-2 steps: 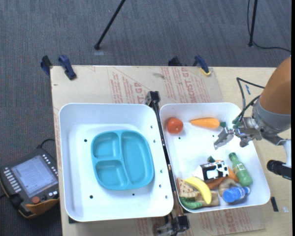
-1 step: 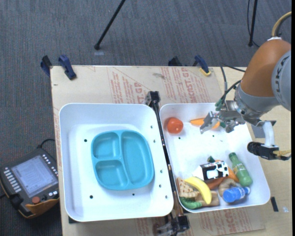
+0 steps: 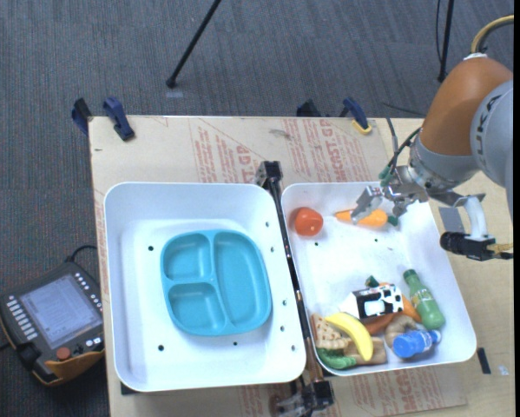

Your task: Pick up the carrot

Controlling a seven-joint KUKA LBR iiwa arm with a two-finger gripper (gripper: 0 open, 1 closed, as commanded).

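Bench [image 3: 190, 146]: plywood-topped, being gripped along its far edge by blue clamps [image 3: 118, 117], and being occupied by two shallow white bins set side by side. Left bin [image 3: 129, 224]: being taken up by a blue divided plate [image 3: 216, 282] lying flat near its centre. Right bin [image 3: 446, 272]: being reached into by the arm [image 3: 468, 115], grey with an orange band, from the right side. Handheld controller [image 3: 53, 321]: being kept on the floor left of the bench. Pile of toy foods at the near end of the right bin: a banana [image 3: 353, 334], a black-and-white carton [image 3: 378, 301], a green bottle [image 3: 424, 300] and a blue bottle [image 3: 413, 343] are being held close together there. Tomato [image 3: 308, 221]: being kept apart near the bin's far left corner. Gripper [image 3: 379, 208]: being held low over the far end of the right bin, with its fingers being closed around the carrot. Carrot [image 3: 366, 218]: orange, being pinched at its thick end, its tip being pointed toward the tomato.
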